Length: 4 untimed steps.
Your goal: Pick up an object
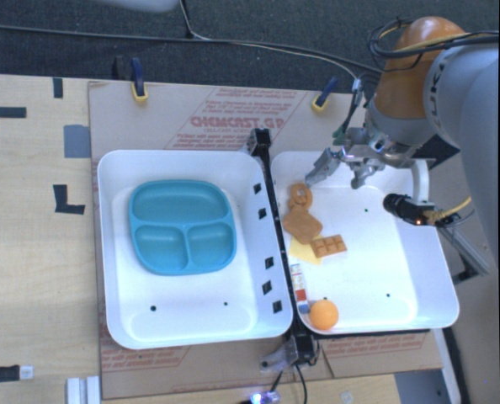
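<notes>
Nearest me, an orange ball (323,314) sits at the right bin's (418,310) front edge. I see the arm (452,74) reaching in from the right, its gripper (344,168) spread open and empty above the bin's back, near brown toy pieces (303,219). A blue tray (183,226) lies in the left bin (115,310).

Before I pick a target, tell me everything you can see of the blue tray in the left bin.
The blue tray is a turquoise, plastic-looking dish with rounded corners and a raised rim. Low ridges split it into three compartments: one long one across the far side and two smaller ones on the near side. It lies flat and right side up on the floor of the left bin, a little toward the far wall. Nothing lies in it. The gripper is over the other bin, away from it.
</notes>
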Tool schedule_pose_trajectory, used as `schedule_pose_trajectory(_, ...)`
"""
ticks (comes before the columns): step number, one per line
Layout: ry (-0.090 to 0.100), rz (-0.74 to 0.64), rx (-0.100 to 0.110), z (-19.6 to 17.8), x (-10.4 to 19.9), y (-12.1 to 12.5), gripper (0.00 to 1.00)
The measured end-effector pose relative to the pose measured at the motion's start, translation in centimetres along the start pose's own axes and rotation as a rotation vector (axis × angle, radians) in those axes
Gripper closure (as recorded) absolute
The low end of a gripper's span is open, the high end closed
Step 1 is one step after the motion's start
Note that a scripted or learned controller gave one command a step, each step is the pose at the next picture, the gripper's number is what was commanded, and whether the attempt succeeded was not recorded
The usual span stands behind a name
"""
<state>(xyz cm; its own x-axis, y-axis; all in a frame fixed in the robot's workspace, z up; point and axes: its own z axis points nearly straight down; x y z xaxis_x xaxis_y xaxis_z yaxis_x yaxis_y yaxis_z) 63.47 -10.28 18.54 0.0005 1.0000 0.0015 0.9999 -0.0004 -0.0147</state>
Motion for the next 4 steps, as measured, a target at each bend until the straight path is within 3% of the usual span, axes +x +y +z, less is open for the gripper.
schedule_pose_trajectory(1,-0.001,-0.002,-0.013,-0.7,0.0,0.3,0.00)
schedule_pose_trajectory(2,-0.002,-0.001,-0.007,5.6,-0.5,0.1,0.00)
schedule_pose_trajectory(3,-0.002,-0.002,-0.015,10.0,-0.4,0.2,0.00)
schedule_pose_trajectory(4,-0.003,-0.003,-0.016,9.0,-0.4,0.2,1.00)
